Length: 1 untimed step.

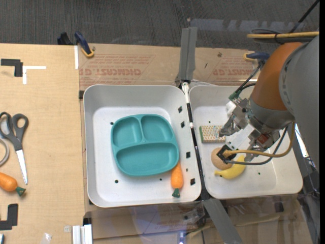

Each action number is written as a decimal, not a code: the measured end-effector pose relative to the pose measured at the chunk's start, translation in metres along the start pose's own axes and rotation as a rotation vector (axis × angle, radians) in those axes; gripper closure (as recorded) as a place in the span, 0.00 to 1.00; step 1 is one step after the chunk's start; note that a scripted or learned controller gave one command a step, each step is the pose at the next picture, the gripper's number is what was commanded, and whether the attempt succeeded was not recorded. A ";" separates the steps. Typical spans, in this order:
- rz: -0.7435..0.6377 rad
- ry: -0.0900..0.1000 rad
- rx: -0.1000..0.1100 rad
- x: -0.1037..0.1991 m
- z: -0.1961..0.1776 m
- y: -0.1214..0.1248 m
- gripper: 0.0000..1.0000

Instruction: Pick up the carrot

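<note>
We see a small orange carrot with a green end (176, 177) lying in the left shallow white bin (96, 151), near its front right corner. It lies just beside the lower right edge of a teal divided plastic plate (144, 144), and its green end points to the front wall. The pincer (227, 130) hangs over the right shallow white bin (284, 184), so the wall between the two bins stands between it and the carrot. We cannot tell how far the pincer is open, and we see nothing held in it. Close to it lie a pale square waffle-like piece (208, 132), a round tan piece of food (218, 161) and a yellow banana (231, 173). A second orange carrot (7, 182) lies on the wooden desk (45, 136), far to the left.
</note>
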<state>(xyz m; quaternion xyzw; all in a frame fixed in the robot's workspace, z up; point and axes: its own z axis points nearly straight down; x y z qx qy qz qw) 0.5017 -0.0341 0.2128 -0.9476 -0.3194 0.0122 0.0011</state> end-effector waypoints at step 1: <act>0.158 0.017 -0.005 0.018 0.023 -0.052 0.00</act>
